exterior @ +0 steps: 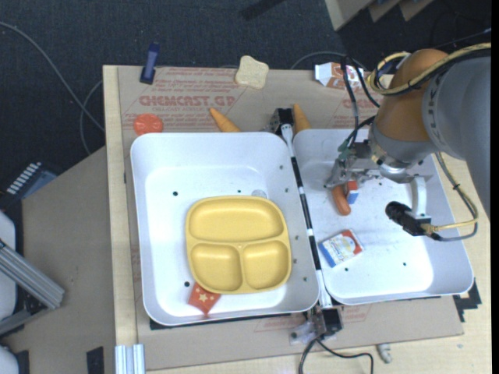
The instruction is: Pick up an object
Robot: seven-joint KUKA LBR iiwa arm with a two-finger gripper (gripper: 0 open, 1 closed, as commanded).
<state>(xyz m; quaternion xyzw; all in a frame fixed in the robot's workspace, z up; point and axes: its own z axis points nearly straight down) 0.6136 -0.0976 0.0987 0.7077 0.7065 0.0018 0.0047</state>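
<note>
Small orange-red sausage-shaped object (342, 200) lies slanted on the right bin's (405, 283) floor, near its left wall, a blue piece touching it; lower down — a white-blue-red packet (340, 248) lies flat, askew.

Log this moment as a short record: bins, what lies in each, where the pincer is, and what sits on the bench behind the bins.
left bin: yellow divided tray; red piece with a star at the tray's near-left corner
right bin: orange-red item under the pincer; small red, white and blue packet
pincer: low over the right bin's far-left part, right at the orange-red item; grasp not confirmed
bench behind bins: bread slice; carrot; blue object
</note>
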